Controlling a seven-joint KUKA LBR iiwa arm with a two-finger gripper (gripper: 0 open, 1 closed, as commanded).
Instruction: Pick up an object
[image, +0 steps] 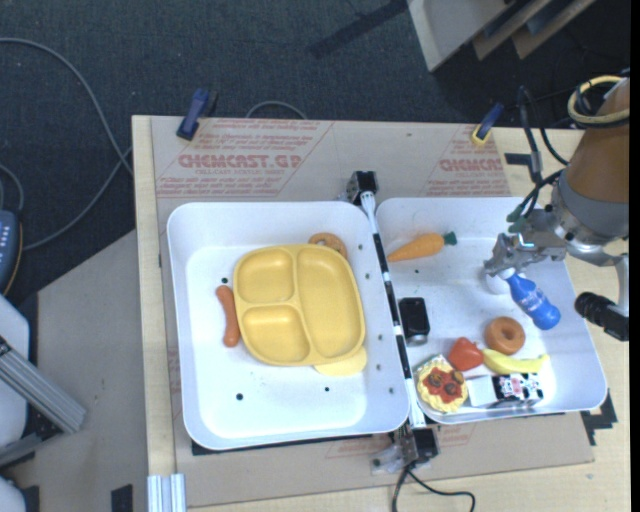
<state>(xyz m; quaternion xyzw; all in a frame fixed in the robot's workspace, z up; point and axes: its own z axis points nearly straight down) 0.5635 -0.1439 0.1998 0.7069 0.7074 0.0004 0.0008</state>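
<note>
In the right bin (575, 225), my gripper (516, 256) hangs below the grey wrist with the orange band, near the bin's right side. A blue bottle (531, 301) lies tilted just below and right of it, its pale cap end close under the gripper. I cannot tell whether they touch. An orange carrot (417, 247) lies to the gripper's left. Nearer the front are a brown donut (505, 335), a red pepper (464, 353), a banana (516, 362), a small pizza (441, 385) and a black-and-white carton (515, 388).
A black block (413, 317) lies by the divider between the bins. The left bin (190, 250) holds a yellow divided plate (298, 303), an orange sausage (229, 315) on its left and a brown ring (327, 241) behind it. A black arm part (603, 314) juts in at the right.
</note>
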